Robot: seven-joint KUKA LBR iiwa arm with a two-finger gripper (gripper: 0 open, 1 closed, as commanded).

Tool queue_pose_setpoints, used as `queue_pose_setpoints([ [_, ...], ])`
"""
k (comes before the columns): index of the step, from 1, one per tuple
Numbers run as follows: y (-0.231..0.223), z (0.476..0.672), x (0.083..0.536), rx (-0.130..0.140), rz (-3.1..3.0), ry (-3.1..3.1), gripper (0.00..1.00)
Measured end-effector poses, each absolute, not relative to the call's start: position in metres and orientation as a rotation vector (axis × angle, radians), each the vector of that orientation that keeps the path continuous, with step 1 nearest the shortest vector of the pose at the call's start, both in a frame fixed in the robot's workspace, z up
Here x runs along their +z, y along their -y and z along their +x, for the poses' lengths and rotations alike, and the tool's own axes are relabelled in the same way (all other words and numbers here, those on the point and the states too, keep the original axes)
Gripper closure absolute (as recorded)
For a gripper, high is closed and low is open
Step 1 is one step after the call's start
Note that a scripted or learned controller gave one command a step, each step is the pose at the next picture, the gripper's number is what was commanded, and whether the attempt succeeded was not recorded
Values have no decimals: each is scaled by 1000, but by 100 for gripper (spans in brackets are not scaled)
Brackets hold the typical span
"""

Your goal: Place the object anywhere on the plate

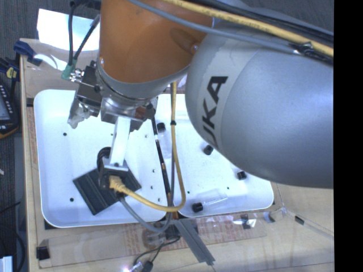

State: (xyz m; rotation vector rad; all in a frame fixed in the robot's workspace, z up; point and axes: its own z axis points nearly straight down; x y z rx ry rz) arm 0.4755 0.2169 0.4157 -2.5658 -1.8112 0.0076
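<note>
My gripper [77, 113] hangs over the back left part of the left white bin [48, 169], just under the orange band of the wrist. Its tip points down and to the left, a little above the bin floor. Nothing shows between its tips, and the view is too blurred there to tell how they stand. The arm's big grey body covers the back of both bins and most of the right bin [255, 194].
Three small black pieces [207, 149] [241, 175] [197, 207] lie on the visible strip of the right bin. A clear, glassy piece [214, 197] lies near its front edge. Cables run across the seam between the bins. The wooden bench edge [85, 245] lies in front.
</note>
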Motion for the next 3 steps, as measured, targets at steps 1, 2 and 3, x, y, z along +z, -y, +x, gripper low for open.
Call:
queue_pose_setpoints([
  [1,-162,477,443,-4,-1884,2515,100],
  [2,-212,476,368,7,-1869,2524,100],
  [3,-170,476,271,8,-2112,2324,100],
])
